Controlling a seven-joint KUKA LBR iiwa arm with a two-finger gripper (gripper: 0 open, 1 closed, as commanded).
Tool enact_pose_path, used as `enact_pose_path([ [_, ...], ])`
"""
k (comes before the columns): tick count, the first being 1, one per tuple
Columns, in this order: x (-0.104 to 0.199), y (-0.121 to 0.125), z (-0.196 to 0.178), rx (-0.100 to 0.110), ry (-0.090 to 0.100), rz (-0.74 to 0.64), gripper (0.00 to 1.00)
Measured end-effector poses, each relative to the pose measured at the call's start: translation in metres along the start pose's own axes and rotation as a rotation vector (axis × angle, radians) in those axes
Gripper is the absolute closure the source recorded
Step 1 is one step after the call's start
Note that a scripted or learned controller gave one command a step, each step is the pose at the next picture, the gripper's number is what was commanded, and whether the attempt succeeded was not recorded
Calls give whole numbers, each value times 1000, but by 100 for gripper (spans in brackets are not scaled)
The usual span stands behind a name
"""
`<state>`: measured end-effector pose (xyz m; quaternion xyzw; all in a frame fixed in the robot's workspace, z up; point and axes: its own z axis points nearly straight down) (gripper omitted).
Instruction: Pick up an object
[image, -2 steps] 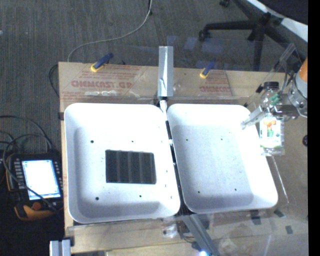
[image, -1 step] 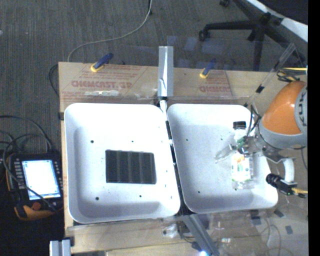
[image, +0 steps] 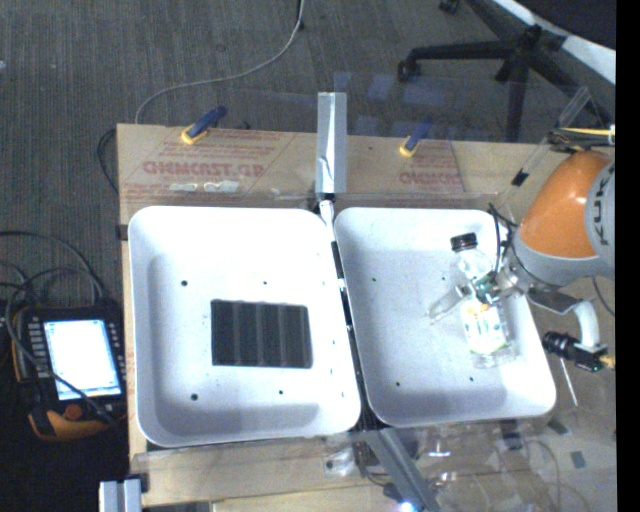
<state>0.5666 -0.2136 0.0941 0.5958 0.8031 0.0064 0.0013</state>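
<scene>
In the right part of the frame, the right white shallow plastic bin holds one thing: a clear plastic bottle with a black cap. The bottle lies on its side near the right wall of this bin, with the cap pointing to the upper part of the frame and the base toward the lower right. A small label with some green and yellow is seen on its body.

The grey arm with the orange band comes in from the right edge of the frame, and its end effector is directly over the middle of the bottle, very close to it or touching it. The transparent parts and the bottle mix together in this view, so I cannot tell whether the end effector is released, clenched or grasping the bottle.

I judge the bottle to be light and probably without liquid. Its wall is thin, smooth and round, so it can slip, roll away or bend under strong pressure. The best place to take hold is across the middle of the body, at a right angle to its long axis.

The left white bin has a dark rectangular ribbed panel in its floor.
</scene>
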Motion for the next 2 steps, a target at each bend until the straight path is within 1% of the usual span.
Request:
enact_pose_path([
  [1, 2, 3, -9, -4, 1, -3, 100],
  [2, 13, 92, -85, 12, -6, -90, 100],
])
